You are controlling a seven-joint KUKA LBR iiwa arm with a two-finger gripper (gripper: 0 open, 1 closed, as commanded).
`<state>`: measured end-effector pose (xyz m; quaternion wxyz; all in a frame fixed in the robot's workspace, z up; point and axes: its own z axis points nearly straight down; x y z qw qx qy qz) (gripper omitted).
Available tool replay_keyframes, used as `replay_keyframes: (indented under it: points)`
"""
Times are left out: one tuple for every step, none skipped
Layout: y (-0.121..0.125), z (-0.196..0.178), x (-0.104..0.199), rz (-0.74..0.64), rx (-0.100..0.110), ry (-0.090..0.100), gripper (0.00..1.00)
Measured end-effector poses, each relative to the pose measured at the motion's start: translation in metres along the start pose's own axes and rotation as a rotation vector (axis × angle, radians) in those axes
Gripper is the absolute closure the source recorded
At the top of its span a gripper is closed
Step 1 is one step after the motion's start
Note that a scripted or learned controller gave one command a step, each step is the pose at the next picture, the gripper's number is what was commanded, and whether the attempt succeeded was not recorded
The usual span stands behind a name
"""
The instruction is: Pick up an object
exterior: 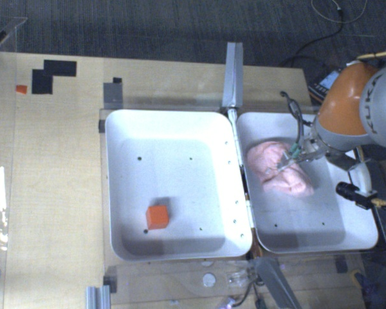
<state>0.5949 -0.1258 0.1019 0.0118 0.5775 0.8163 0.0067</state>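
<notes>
the left bin (116, 172) is almost all bare floor: the only thing standing in it is a small orange block (157, 217) near the front left, well apart from every wall, so there is open room around it on all sides. a raised divider (239, 172) where the two rims meet separates it from the right bin (321, 237). in the right bin a pink soft lump (278, 167) fills the back left part, lying close beside the divider wall, and the gripper (294, 154) hangs right over it. the arm (354, 108) covers the back right corner. the front half of that bin's floor is open
</notes>
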Motion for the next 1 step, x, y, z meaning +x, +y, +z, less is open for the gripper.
replay_keyframes:
  points:
    - [0.0925, -0.1238, 0.0268, 0.008, 0.018, 0.008, 1.0]
